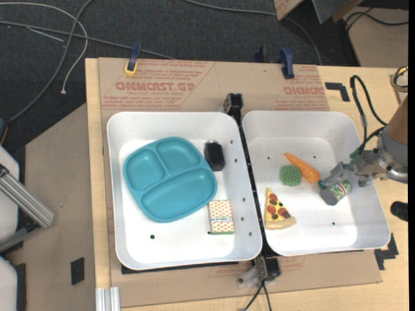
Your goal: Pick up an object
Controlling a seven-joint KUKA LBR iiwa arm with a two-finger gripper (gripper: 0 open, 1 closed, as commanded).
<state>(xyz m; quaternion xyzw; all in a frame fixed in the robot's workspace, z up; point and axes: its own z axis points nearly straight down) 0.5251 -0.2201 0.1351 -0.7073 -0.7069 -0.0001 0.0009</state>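
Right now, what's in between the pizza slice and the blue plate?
In the camera view, a small patterned box sits between the blue plate and the pizza slice, along with the two bins' neighbouring walls.

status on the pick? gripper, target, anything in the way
Gripper low in right bin, a small can at its tip; grasp unconfirmed. Carrot, green ball, pizza slice lie left of it, apart.

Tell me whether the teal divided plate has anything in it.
Empty: the teal divided plate in the left bin shows bare compartments, with nothing lying on it.
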